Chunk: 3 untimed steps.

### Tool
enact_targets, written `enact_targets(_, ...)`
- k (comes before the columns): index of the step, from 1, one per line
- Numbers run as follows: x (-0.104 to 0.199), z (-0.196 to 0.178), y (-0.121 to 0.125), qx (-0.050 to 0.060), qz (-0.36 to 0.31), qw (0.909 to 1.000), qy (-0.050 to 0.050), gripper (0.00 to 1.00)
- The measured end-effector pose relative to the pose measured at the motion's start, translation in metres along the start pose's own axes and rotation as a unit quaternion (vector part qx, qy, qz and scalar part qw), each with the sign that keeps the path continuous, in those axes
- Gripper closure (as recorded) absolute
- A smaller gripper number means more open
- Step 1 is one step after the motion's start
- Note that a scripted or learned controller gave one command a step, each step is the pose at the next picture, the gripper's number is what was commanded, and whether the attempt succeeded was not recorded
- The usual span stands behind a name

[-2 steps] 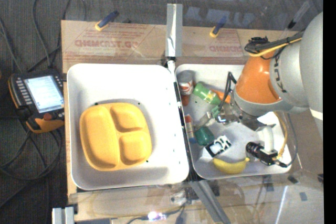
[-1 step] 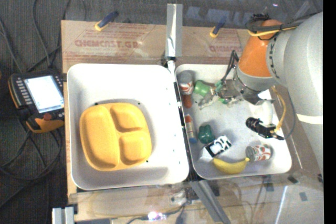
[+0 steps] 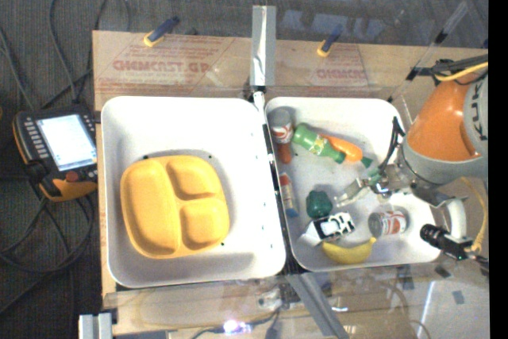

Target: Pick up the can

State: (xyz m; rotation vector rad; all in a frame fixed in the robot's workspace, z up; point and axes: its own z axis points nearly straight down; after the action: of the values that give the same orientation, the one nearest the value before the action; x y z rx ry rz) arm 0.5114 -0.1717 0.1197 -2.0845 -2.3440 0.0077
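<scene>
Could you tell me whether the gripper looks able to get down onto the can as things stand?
Probably yes. The can lies on its side in the right bin, uncovered and apart from the banana, and the gripper hangs close above it.
</scene>
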Motion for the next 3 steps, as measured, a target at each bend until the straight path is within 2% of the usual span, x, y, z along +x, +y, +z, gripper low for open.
enact_targets(1, -0.049, -0.067, -0.034, -0.001, 0.022, 0.9998, 0.0, 0.0)
enact_targets(2, -0.042, 0.023, -0.03, -0.003, 0.002, 1.0, 0.005, 0.0)
enact_targets(3, -0.048, -0.048, -0.033, -0.001, -0.002, 1.0, 0.001, 0.0)
